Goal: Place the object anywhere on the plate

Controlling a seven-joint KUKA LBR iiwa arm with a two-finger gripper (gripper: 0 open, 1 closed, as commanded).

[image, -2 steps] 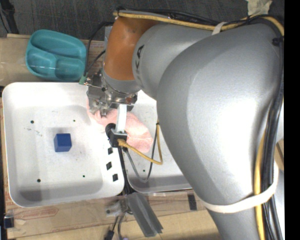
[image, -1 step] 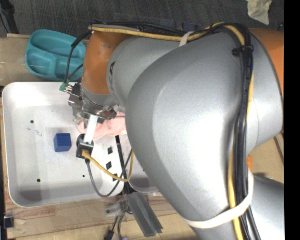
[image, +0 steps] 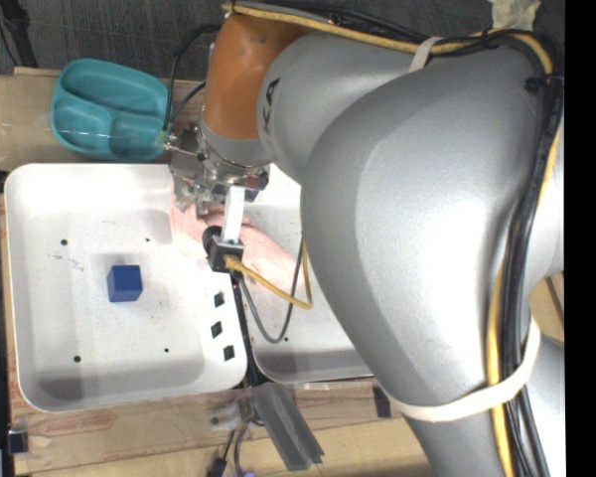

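Observation:
A small blue cube lies on the floor of the left bin, left of its middle. A pale pink plate sits across the divide between the two bins, mostly hidden under the arm. My gripper hangs at the left bin's upper right corner, over the pink plate's left edge, well to the right of and above the cube. The wrist and its cabling hide the tip of the gripper. Nothing shows as held.
A teal divided dish rests on the bench beyond the left bin's far edge. The grey arm covers nearly all of the right bin. A yellow cable loops down from the wrist.

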